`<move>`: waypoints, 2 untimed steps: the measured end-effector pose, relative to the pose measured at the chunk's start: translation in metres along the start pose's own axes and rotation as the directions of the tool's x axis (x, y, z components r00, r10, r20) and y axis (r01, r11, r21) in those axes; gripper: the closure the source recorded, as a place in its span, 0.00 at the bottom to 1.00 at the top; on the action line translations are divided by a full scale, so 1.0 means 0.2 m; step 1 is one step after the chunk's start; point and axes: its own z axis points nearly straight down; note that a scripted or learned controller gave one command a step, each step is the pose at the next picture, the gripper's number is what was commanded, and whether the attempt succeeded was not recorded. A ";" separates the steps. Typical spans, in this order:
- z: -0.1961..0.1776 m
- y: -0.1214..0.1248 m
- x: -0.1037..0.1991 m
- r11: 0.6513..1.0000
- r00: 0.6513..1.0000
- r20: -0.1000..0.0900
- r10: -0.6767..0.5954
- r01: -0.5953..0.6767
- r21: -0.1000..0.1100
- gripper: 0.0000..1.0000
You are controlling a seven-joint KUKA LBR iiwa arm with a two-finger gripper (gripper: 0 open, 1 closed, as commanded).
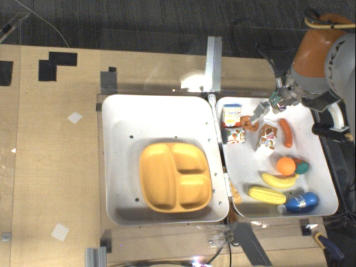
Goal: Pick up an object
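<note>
Objects for picking all lie in the right bin (328, 166), and the claw (257, 117) hangs low over that bin's upper part, reaching in from the right. Whether the claw is open or closed cannot be told, for its tip is small and blurred against the clutter beneath it.

My judgement is that the reach is in hand and no grasp is yet made: nothing is seen lifted. Just under and beside the tip sits a small orange-red piece (248, 125), the likeliest target. The next move would call for settling squarely over one item, closing, then rising clear of its neighbours, which crowd close.

Counted around the claw:
- one white carton with a blue top (231, 114), just to its left
- one red-and-white packet (236, 137), below and left
- one small white box with red marks (268, 137), just below
- one red sausage (287, 132), to its right and a little below
- one orange (286, 166) touching one green piece (302, 168), further below
- two bananas (278, 180) (266, 194), lower again
- one blue bottle (301, 202), lowest

Well to the left, the other bin (117, 149) bears one yellow divided tray (174, 176)
</note>
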 end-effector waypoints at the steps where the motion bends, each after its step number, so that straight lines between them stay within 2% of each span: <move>1: -0.63 0.08 0.06 0.979 0.980 0.011 -0.201 0.201 -0.013 0.00; 2: -0.05 -0.07 -0.14 0.999 0.999 -0.001 -0.047 0.047 0.000 0.00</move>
